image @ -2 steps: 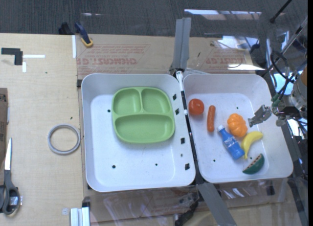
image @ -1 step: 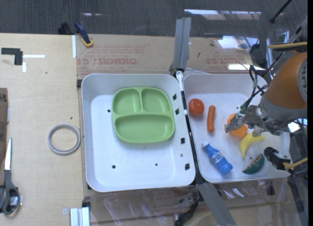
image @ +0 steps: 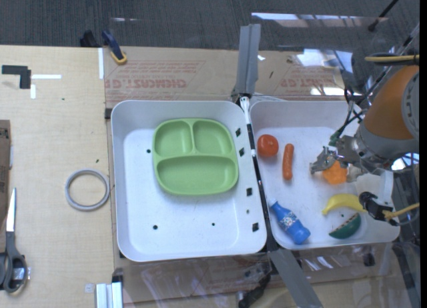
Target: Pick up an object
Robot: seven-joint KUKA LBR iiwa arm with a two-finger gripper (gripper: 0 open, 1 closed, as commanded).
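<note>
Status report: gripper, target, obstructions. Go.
Gripper low in right bin, at orange block; grasp unconfirmed. Banana just below. Carrot apart.

Claw low in rt bin, touching orange block, nr banana.

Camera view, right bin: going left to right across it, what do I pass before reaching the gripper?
Tomato → blue bottle and carrot, roughly level → gripper, with an orange block just right of its tip.
</note>
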